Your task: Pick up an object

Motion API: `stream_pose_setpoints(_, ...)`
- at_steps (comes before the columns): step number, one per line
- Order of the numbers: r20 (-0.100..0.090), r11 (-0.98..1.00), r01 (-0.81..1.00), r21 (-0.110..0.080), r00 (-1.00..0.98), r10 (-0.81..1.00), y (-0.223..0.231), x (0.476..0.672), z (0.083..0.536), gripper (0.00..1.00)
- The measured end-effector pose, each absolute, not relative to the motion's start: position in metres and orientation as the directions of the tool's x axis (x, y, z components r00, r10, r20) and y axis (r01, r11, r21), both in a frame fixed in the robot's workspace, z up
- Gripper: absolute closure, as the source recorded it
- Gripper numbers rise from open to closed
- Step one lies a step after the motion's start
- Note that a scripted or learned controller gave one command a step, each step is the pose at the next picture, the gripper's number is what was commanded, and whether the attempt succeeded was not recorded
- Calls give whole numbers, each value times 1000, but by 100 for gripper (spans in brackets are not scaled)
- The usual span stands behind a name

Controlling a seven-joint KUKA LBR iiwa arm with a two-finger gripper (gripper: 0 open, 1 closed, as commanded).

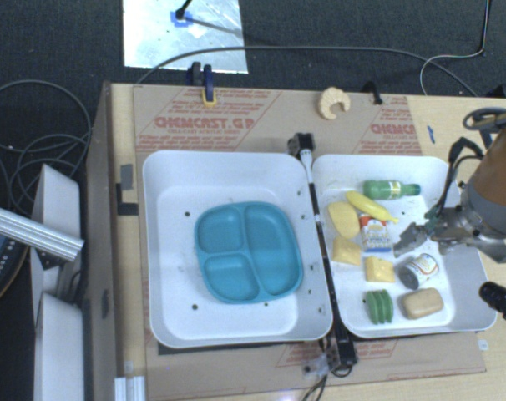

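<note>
Nearest the camera, black clips (341,353) sit where the two white bins meet. Left bin (174,182) holds a blue divided plate (246,251); right bin (437,172) holds a green bottle (391,190), yellow banana (370,206), yellow blocks (346,236), a small can (418,269), a green ridged piece (378,305) and a tan bread roll (422,302). Reaching from the right, the hand (412,236) hangs low above the can, just beside a small carton (375,232); whether it is spread I cannot tell. Printed cardboard covers the tabletop (228,119). Cables (23,132) trail over dark carpet, with a shiny sheet (186,23) behind.
</note>
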State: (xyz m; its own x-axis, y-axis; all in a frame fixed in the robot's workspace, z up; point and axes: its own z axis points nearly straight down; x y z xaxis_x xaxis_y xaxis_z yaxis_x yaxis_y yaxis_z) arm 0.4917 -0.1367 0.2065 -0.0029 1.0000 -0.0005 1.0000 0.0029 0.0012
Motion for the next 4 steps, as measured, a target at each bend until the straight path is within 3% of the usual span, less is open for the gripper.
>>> stream_pose_setpoints(1,0,1,1000,2,-1,1000,-112,487,84,0)
stream_pose_setpoints(2,0,2,1000,3,-2,1000,-116,548,85,0)
stream_pose_setpoints(3,0,0,1000,1,0,1000,-102,511,84,0)
stream_pose_setpoints(4,1,2,1000,3,-2,1000,-102,513,95,100)
